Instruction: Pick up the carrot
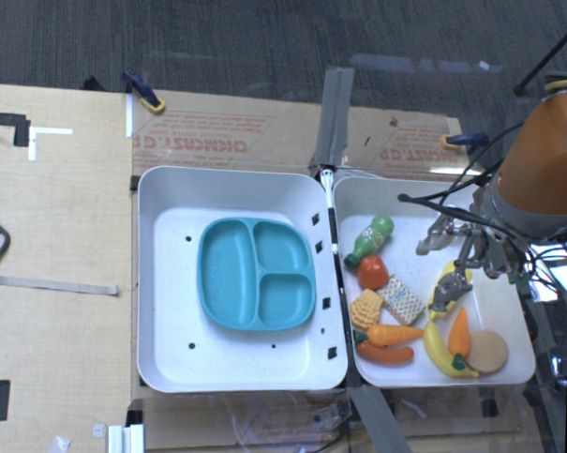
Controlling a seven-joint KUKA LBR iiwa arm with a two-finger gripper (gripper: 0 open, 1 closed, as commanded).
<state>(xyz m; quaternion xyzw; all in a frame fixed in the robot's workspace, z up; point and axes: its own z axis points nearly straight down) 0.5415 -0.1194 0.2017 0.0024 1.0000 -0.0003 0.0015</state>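
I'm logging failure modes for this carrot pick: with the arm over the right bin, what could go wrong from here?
1. Two orange tapered toy carrots lie in the right bin: one upright beside the yellow banana, one flat above the red sausage-shaped piece. The end effector might grab a neighbour along with either.
2. The upright carrot touches the banana and the tan round disc, so closing may push it aside.

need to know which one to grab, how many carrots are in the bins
2, both in the right bin. One carrot lies flat near the front, beside the crackers. The other carrot stands along the banana, just under the gripper. None seem hidden.
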